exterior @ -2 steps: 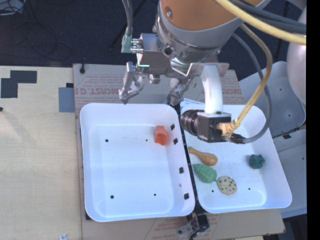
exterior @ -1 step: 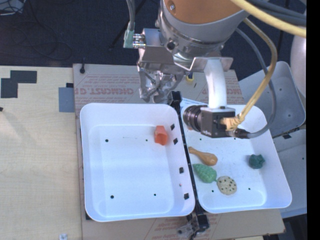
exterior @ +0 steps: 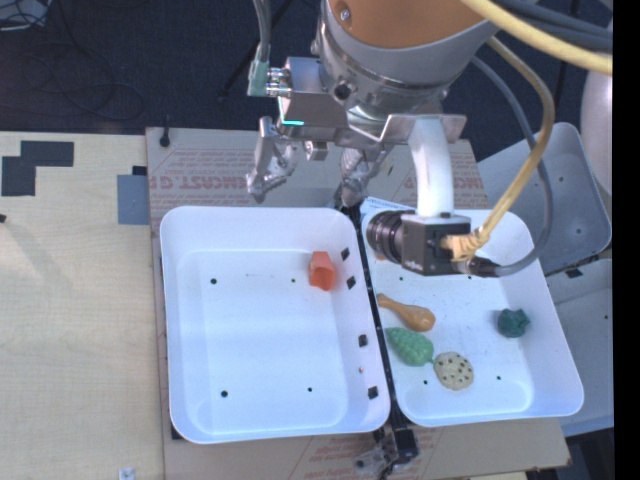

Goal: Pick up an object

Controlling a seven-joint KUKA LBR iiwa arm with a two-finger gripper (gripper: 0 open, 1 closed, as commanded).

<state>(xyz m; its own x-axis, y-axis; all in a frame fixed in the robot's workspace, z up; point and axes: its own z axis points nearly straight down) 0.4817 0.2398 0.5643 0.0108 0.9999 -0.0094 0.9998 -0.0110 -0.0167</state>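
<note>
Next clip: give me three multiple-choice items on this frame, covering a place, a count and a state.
1. Where is the orange block?
A. left bin
B. right bin
C. on the bench
2. How many objects lie in the right bin?
A. two
B. four
C. six
3. How does the tool stand?
A. clamped on the block
B. open above the bins' far edge, holding nothing
C. resting on the right bin's floor
Answers: 1 A, it sits near the left bin's right wall. 2 B, drumstick, green piece, spotted cookie, dark green lump. 3 B, its fingers hang apart with nothing between.
</note>
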